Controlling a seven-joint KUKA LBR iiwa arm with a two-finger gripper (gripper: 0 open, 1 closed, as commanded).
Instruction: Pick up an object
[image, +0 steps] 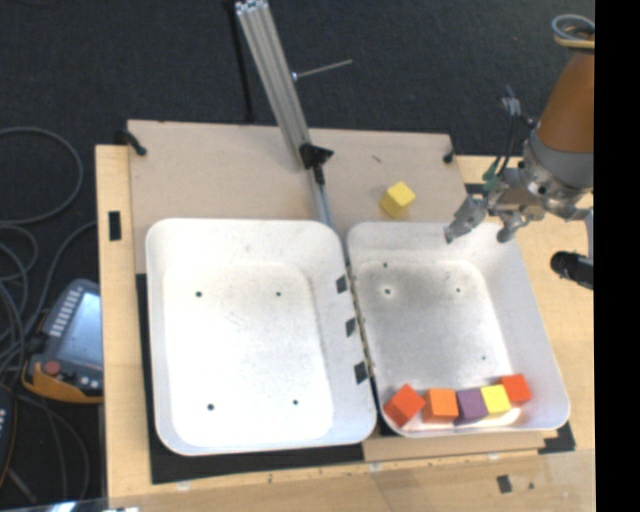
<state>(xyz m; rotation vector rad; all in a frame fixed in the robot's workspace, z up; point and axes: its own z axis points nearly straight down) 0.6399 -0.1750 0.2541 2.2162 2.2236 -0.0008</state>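
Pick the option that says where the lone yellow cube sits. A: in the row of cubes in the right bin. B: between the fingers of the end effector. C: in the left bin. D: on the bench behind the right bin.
D: the yellow cube rests on the tan bench just beyond the right bin.

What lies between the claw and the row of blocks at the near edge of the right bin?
In the camera view, just bare bin floor lies between the claw and the blocks; the yellow cube sits outside, behind the bin.
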